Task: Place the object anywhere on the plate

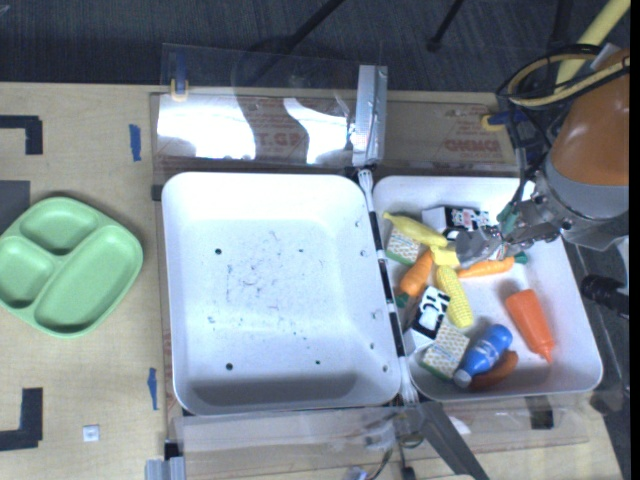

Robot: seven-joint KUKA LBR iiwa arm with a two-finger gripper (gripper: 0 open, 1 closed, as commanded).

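Note:
A green plate with three compartments lies on the bench at the far left, outside both bins. My gripper hangs low in the right bin, near its back, over a pile of toy food. Directly below it lie a thin orange carrot and a yellow corn cob. The pile hides its tips, and no object can be made out in its grasp.
The right bin also holds a second corn cob, an orange carrot, a larger carrot, a blue bottle and a black-and-white card. The left bin lies between the gripper and the plate.

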